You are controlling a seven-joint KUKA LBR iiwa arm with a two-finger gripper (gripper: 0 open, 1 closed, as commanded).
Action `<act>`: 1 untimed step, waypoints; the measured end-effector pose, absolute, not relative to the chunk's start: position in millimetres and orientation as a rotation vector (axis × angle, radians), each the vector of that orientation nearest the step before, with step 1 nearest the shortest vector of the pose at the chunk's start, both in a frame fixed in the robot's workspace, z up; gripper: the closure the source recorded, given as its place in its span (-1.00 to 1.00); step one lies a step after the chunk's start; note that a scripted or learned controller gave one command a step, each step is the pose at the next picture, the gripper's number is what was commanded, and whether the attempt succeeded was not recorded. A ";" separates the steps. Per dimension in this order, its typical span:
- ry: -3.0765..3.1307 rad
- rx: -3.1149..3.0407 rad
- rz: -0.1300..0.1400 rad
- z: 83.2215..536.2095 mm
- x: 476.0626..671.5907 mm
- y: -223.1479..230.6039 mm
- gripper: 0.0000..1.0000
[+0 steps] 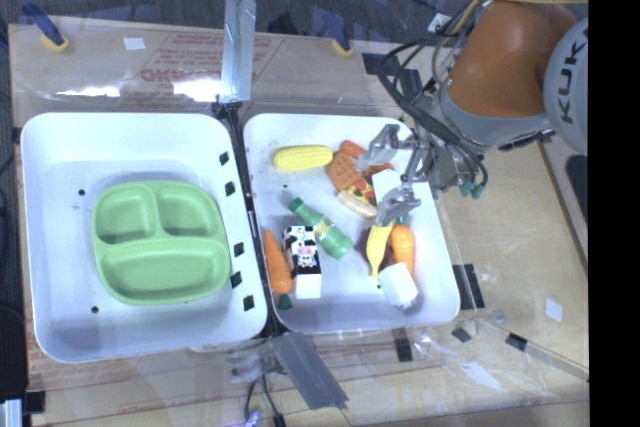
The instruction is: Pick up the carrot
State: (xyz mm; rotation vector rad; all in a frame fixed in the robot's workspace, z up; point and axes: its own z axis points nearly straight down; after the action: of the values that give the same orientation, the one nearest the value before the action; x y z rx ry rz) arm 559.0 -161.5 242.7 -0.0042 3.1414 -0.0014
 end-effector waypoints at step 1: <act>3.152 0.088 0.004 131.9 563.0 -202.8 -1.00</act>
State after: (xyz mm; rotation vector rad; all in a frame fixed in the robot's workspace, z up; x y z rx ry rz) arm 563.0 -202.8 131.9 0.0877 3.1518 0.0044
